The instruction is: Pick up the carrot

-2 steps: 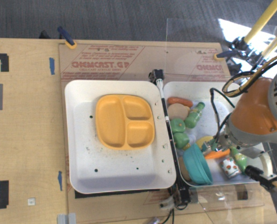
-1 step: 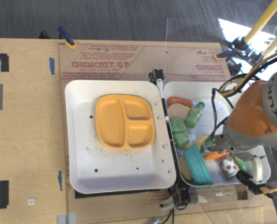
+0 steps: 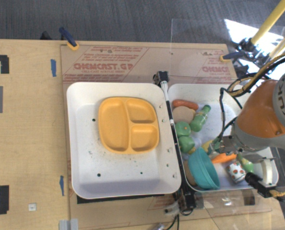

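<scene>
Carrot (image 3: 224,158): right bin (image 3: 214,91), 4 o'clock area, just right of teal bowl (image 3: 203,168), under the arm's wrist.
Gripper (image 3: 227,150): above carrot; finger state cannot be told.
Yellow plate (image 3: 129,124): left bin (image 3: 85,143).

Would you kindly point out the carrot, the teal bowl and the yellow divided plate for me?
carrot (image 3: 224,158): camera view, on the middle of its orange body, below the arm.
teal bowl (image 3: 203,168): camera view, on its inner wall.
yellow divided plate (image 3: 104,123): camera view, on its left rim.
</scene>
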You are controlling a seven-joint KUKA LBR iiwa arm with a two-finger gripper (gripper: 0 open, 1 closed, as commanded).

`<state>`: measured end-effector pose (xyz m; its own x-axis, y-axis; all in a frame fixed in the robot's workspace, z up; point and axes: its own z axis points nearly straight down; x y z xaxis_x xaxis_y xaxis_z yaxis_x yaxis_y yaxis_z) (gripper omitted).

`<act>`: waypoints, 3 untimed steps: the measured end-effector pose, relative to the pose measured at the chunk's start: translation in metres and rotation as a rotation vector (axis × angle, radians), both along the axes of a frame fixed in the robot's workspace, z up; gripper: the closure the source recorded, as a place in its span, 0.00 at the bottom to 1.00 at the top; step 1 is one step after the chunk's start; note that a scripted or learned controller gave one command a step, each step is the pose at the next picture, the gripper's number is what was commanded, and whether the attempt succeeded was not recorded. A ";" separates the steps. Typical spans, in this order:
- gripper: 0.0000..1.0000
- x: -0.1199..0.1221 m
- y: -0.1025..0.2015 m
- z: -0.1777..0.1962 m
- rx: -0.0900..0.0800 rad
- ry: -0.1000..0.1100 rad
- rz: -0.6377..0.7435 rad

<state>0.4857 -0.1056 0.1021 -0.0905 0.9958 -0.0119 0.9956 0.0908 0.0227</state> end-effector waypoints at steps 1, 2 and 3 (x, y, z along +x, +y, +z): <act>1.00 -0.004 0.036 0.084 0.016 0.015 -0.460; 1.00 -0.005 -0.017 0.332 0.013 0.009 -0.403; 0.00 -0.005 -0.015 0.327 0.012 0.021 -0.400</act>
